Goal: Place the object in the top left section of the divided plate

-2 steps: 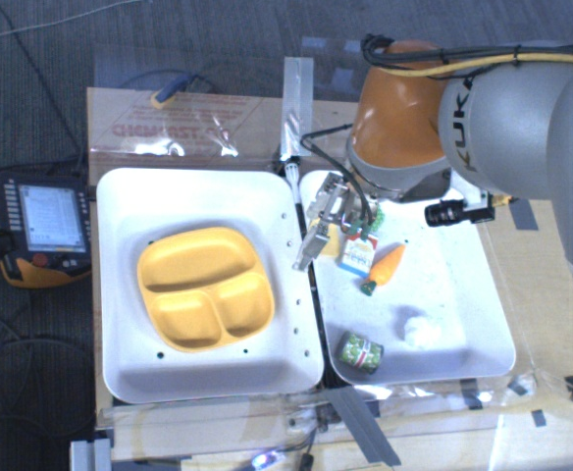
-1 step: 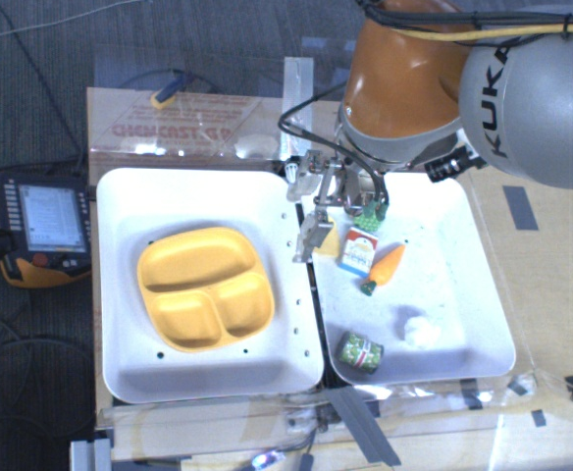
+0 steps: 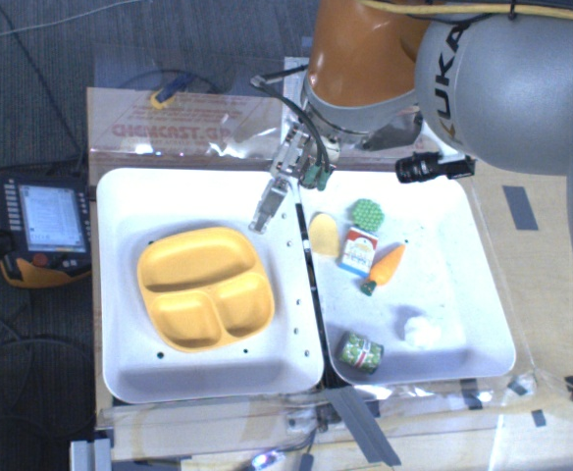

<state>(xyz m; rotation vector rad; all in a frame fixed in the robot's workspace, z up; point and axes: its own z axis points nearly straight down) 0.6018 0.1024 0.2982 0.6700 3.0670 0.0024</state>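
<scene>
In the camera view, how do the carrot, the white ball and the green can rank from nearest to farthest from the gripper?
Measured from the gripper, which is over the left bin by the divider:
1. Carrot, in the right bin, near its middle.
2. Green can, at the right bin's near edge, on the divider side.
3. White ball, farther right in the same bin.

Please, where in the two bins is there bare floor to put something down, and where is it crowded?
In the left bin, bare floor lies below the yellow divided plate and along the left wall. In the right bin, free patches lie right of the carrot and between the green can and the white ball. It is crowded around the carton, green ball and yellow piece.
</scene>
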